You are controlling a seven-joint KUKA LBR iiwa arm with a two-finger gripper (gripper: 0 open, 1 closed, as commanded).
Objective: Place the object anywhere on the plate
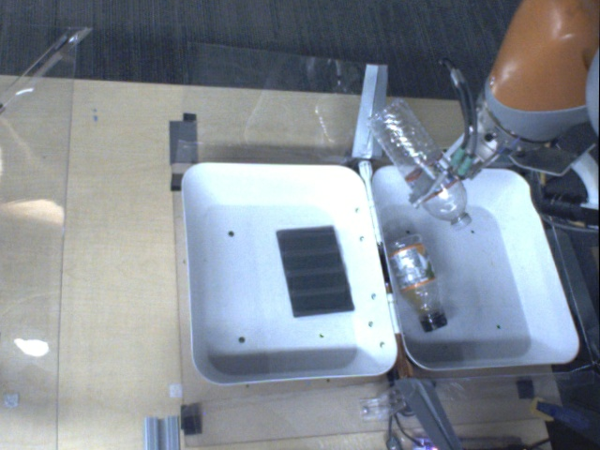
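Wood tabletop (103, 251) fills left & centre of frame, dark carpet along top. Left bin (216, 204) holds black ribbed plate (315, 271) mid-floor, bare white floor all round it. Right bin (525, 279) has small bottle (415, 279) lying by its left wall, label unreadable. Arm (548, 45) upper right; jaws (448, 178) pinching clear plastic bottle (412, 153), tilted over bins' top edge.

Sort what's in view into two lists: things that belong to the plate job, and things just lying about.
Belongs to the job:
- clear plastic bottle, held up between the fingers of the gripper over the right bin
- dark ribbed plate, lying flat in the left bin

Just lying about:
- small labelled bottle with a dark cap, on its side in the right bin
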